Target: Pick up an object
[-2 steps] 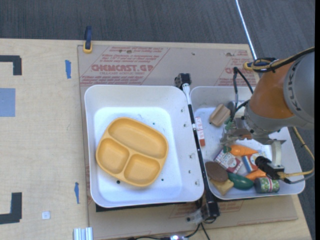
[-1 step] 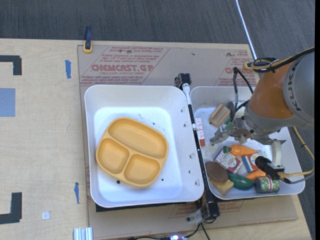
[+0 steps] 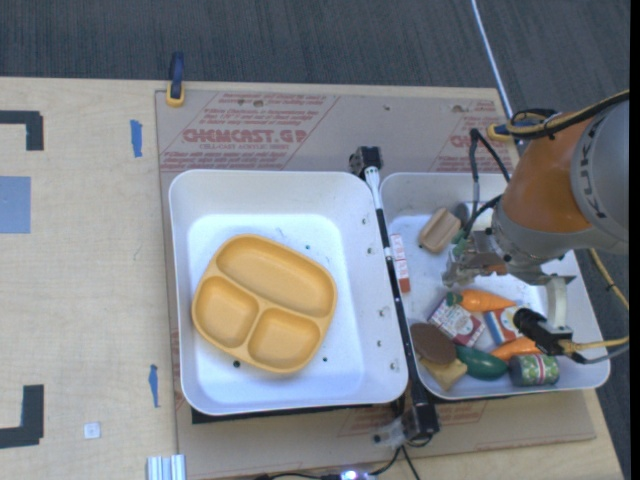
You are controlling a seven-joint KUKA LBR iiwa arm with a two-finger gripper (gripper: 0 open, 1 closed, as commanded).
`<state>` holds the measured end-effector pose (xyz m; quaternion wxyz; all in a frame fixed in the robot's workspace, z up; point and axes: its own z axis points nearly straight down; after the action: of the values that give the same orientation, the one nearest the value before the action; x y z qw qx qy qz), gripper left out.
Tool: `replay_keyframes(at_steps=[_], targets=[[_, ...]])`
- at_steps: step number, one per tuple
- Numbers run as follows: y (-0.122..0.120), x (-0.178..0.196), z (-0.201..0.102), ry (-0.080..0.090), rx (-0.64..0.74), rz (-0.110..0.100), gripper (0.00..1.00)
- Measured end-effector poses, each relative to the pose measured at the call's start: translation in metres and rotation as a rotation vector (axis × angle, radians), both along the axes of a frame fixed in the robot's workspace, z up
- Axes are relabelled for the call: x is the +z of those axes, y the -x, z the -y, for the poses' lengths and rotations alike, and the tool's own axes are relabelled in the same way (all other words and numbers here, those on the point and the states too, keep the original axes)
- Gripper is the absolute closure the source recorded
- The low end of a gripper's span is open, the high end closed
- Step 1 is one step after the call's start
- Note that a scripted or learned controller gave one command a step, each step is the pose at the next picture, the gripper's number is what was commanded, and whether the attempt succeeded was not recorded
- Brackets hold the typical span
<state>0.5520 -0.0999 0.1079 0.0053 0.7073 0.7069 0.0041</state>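
My gripper (image 3: 466, 272) hangs low inside the right bin (image 3: 596, 368), reaching in from the right under the grey and orange arm. Right below it lies an orange carrot-like piece (image 3: 487, 300). A tan block (image 3: 438, 230) rests just up and left of the gripper. A red and white carton (image 3: 452, 320) sits beneath the gripper, beside a brown round piece (image 3: 432, 342). Along the front wall lie a green piece (image 3: 484, 364), an orange piece (image 3: 514, 348) and a small can (image 3: 533, 370). Nothing shows between the fingers.
The left bin (image 3: 190, 208) holds a yellow three-part plate (image 3: 264, 302). A raised divider (image 3: 385, 258) runs between the two bins. The arm's body covers the right bin's far right part.
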Motion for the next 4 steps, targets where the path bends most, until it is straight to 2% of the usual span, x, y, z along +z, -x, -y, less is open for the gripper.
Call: replay_keyframes(at_steps=[1, 2, 3, 4], targets=[[0.000, 0.000, 0.000, 0.000, 0.000, 0.000, 0.00], [-0.001, 0.010, 0.000, 0.000, 0.000, 0.003, 1.00], [-0.001, 0.010, 0.000, 0.000, 0.000, 0.003, 0.00], [0.042, -0.022, -0.005, -0.002, 0.001, -0.008, 0.00]])
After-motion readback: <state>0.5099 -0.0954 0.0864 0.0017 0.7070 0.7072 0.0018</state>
